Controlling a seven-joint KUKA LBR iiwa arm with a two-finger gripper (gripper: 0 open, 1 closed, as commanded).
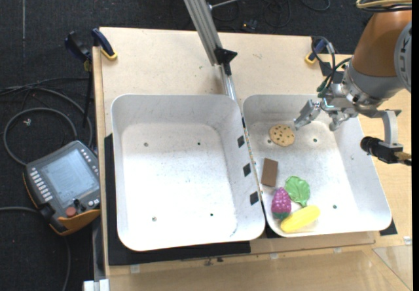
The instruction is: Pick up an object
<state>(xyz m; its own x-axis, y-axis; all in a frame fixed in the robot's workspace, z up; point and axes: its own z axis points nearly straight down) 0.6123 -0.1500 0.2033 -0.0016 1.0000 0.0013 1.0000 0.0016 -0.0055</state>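
The gripper [319,115] hangs over the far part of the right bin [353,181], its two fingers spread apart with nothing between them. The closest thing to it is the cookie [282,135], a round flat disc with dark chips, lying just beside the gripper on the side toward the left bin [131,152] and a little nearer the camera; being round, it has no long axis to line up with. My judgement is that the coming move turns on this short offset: a small shift toward the cookie, then a descent. Farther from the gripper, a brown block [269,172] lies by the bins' shared wall. Farthest, in the near corner, purple grapes [281,202], a green leaf [298,189] and a yellow piece [300,219] cluster, touching.
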